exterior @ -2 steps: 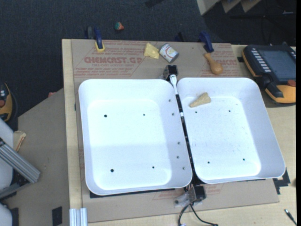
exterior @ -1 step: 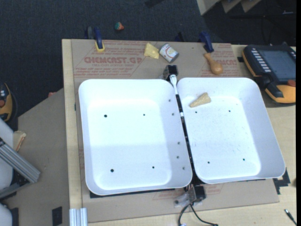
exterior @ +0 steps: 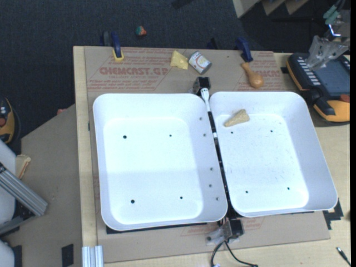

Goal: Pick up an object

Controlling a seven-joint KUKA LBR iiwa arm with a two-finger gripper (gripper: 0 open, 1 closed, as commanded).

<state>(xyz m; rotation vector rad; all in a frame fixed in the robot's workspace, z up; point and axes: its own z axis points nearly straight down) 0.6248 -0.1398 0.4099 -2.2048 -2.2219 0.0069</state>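
Observation:
A tan wedge-shaped piece point(exterior: 236, 118) lies in the right bin point(exterior: 311, 149), near its far left corner. The left bin point(exterior: 105, 149) holds nothing that I can make out beyond small dark dots on its floor.
Behind the bins, on the brown board, lie a yellow wedge point(exterior: 178, 60), a small grey and white block point(exterior: 199, 63) and an orange, wooden-looking piece point(exterior: 253, 77). Blue clamps point(exterior: 116, 44) hold the board's far edge. An orange and black device point(exterior: 320, 85) sits at the far right.

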